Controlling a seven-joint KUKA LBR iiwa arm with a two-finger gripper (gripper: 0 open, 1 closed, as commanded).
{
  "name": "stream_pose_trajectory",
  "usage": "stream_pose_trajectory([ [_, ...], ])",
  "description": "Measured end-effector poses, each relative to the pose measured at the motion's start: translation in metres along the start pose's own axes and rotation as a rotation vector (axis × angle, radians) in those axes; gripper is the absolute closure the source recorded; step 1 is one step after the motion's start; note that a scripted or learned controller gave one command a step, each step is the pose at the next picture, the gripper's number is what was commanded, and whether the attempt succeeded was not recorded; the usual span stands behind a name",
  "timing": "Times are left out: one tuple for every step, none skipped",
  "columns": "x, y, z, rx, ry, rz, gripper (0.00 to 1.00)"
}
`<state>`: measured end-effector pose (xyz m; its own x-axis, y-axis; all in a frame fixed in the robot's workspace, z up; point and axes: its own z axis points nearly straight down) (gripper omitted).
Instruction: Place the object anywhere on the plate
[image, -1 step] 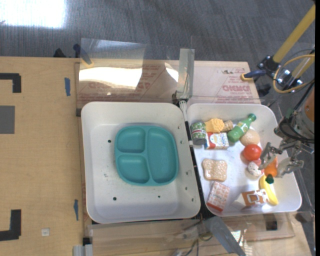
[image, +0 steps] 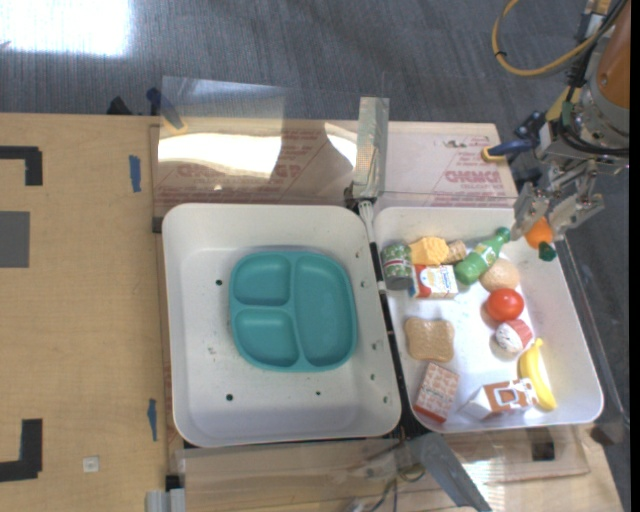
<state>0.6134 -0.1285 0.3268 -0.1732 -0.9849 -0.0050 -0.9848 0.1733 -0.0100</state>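
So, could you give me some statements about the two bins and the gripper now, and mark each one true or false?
1. The teal plate lies in the left bin. True.
2. The tomato sits on the plate. False: it is in the right bin.
3. The banana lies near the right bin's right wall. True.
4. The gripper hangs over the plate. False: it is at the right bin's far right corner.
5. The plate has one compartment. False: it has three.
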Motion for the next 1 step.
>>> stream_pose_trajectory([
  [-0.0545,-0.0047,-0.0033,-0.004,-0.002,-0.206,1.0],
])
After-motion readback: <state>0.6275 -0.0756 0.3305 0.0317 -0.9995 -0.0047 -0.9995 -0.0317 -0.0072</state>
